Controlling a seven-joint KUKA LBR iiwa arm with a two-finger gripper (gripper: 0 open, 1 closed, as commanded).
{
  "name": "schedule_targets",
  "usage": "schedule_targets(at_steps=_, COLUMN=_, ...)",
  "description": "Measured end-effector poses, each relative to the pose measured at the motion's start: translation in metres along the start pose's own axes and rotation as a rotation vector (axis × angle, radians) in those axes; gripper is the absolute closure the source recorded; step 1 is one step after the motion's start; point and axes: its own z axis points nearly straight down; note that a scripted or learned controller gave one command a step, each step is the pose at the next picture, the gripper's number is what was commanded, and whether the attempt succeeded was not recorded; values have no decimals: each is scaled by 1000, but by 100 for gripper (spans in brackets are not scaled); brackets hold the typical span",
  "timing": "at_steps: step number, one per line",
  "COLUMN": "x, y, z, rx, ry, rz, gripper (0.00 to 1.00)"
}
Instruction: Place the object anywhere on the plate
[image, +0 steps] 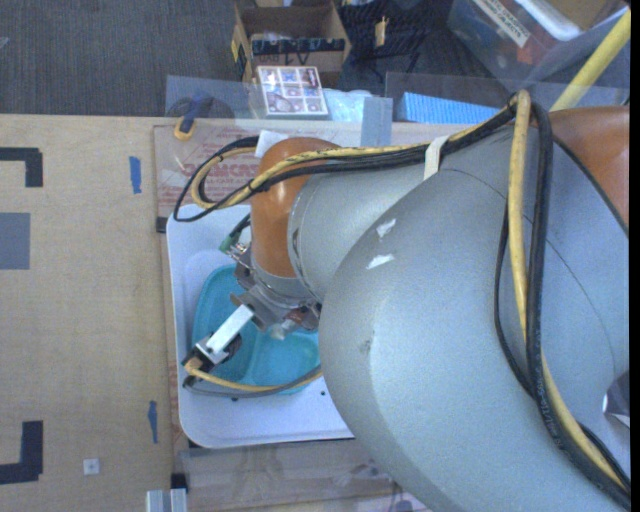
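No word or number can be read for certain. Faded red printed lettering (213, 172) runs across the brown cardboard sheet (170, 150) at the far side of the bench, but it is blurred and crossed by black cables. A white square card (291, 90) printed with a grid of small pictures lies on an open brown cardboard box (290, 30); any wording on it is too small. Black angular corner marks (26, 165) stand on the pale wooden board (80, 300).

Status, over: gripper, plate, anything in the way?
Gripper over the blue plate. Plate sits in the white bin. Arm hides the plate's right side.
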Motion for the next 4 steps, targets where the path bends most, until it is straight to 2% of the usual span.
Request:
schedule_targets(at_steps=1, x=33, y=34, z=-15, rx=-3, ry=5, rz=214, gripper=100)
schedule_targets(at_steps=2, x=33, y=34, z=-15, rx=-3, ry=5, rz=215, gripper=0)
schedule_targets(at_steps=3, x=34, y=35, z=-23, rx=-1, ry=4, rz=214, gripper=100)
schedule_targets(at_steps=4, x=-60, y=135, z=-57, rx=0, ry=2, rz=-17, gripper=100)
